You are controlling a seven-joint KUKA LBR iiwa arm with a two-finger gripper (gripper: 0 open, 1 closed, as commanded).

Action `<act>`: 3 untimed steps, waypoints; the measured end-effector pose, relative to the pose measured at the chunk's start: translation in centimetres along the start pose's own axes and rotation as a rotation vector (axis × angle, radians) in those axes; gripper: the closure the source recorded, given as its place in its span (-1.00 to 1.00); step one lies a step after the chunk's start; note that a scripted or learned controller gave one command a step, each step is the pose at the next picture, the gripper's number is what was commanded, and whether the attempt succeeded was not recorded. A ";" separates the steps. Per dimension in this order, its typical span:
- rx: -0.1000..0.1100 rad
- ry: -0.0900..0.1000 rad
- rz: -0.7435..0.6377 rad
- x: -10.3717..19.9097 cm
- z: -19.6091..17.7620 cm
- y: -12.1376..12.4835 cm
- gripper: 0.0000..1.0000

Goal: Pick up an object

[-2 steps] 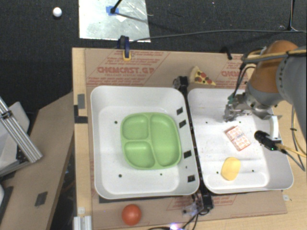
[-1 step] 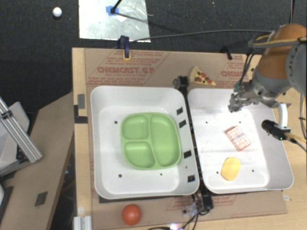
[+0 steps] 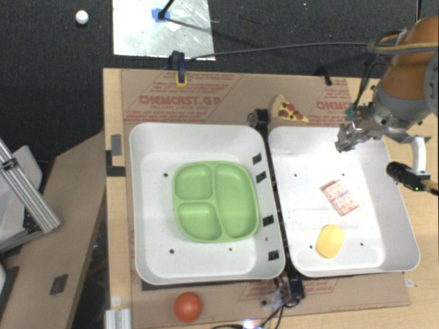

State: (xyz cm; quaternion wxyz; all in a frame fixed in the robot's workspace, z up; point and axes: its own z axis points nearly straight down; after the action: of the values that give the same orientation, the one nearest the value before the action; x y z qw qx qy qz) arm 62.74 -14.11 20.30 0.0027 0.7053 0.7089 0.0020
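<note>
The right bin [image 3: 405, 252] has two small things to grab. A yellow lemon-like toy [image 3: 329, 241] sits near the front of the bin floor, and a small pink-and-white checked packet [image 3: 341, 197] lies flat just behind it, a bit to the right, not touching it. The gripper [image 3: 347, 140] hangs over the back part of the right bin, well apart from both things, w/ nothing seen between its fingers; it's too small and dark to tell if it is wide or narrow. The arm [image 3: 411, 67] comes in from the right, grey w/ an orange part up top. The left bin [image 3: 147, 184] sits right beside the right bin, their edges touching along the middle. Inside it lies a green tray [image 3: 216, 201] w/ three parts, flat on the bin floor, about in the middle. Behind the bins, a toy pizza slice [image 3: 288, 110] lies on the brown board [image 3: 206, 94] close to where the two bins meet. In front of the left bin, a red-orange ball [image 3: 188, 306] rests on the table near the front edge. A blue clamp [image 3: 178, 65] grips the back edge of the board. Farther back on the dark floor is a shiny silver sheet [image 3: 137, 19], and a small white ball [image 3: 82, 17] lies to its left.
</note>
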 end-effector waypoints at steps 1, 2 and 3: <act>0.003 0.001 0.000 0.0 -1.5 0.1 1.00; 0.006 0.003 -0.004 5.8 -1.9 -1.6 1.00; 0.006 0.002 -0.003 9.8 -2.6 -4.4 1.00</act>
State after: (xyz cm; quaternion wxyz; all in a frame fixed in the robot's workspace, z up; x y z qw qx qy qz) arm 58.28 -4.32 22.90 -0.0002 0.7044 0.7098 0.0006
